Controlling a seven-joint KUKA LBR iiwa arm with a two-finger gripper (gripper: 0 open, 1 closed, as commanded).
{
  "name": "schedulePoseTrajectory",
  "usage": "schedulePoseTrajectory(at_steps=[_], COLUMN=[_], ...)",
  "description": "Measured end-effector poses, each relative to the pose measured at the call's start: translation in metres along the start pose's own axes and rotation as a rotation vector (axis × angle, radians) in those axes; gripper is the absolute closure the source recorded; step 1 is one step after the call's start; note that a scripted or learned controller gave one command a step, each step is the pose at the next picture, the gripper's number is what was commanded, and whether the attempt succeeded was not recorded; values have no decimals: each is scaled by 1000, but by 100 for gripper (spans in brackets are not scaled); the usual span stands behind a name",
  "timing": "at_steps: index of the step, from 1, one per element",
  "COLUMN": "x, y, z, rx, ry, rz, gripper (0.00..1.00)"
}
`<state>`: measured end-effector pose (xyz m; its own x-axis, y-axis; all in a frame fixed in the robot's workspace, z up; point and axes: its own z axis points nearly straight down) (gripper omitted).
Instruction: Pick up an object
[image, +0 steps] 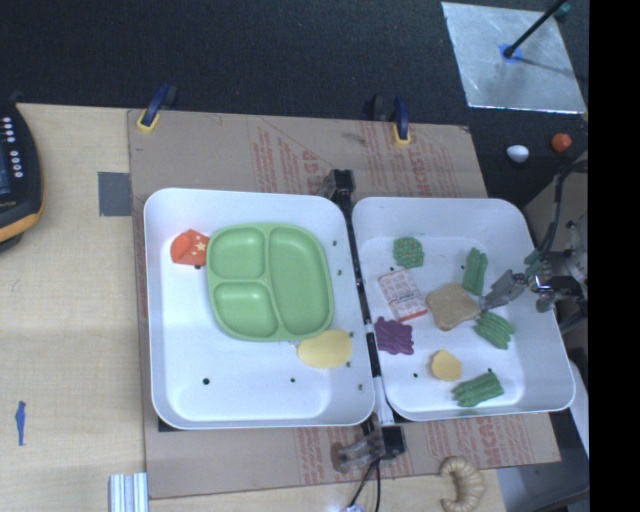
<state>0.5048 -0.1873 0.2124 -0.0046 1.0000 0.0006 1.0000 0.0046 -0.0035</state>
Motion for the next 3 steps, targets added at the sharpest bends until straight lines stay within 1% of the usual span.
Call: schedulePoseTrajectory(at_steps=[1,2,3], x=[1,-2,-3], y=[26,28,27], z=[122,103,93], rx=[-6,-14,-10], ry=[-4,-8,-9], rz=[-4,-2,-4], gripper=[0,100,100])
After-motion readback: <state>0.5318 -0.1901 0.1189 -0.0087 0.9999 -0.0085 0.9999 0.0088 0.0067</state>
